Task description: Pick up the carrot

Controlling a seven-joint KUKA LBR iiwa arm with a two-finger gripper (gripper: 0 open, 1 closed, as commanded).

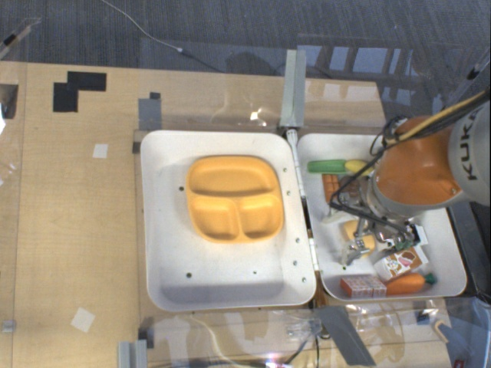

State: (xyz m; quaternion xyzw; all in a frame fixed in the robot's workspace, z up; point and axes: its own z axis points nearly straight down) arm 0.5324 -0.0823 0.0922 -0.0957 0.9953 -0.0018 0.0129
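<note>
**Readable text: one partial brand mark**

White letters "KU" are showing on the grey robot arm casing (469,153) at the right edge, cut off by the frame. Print on the small red-and-white carton (400,264) is staying too blurred to read.

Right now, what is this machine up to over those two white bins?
The arm is reaching down into the right bin, with its gripper low among toy foods. The carrot it is meant to pick up lies untouched near that bin's front edge, beside a small red box. The left bin holds a yellow divided tray.
</note>
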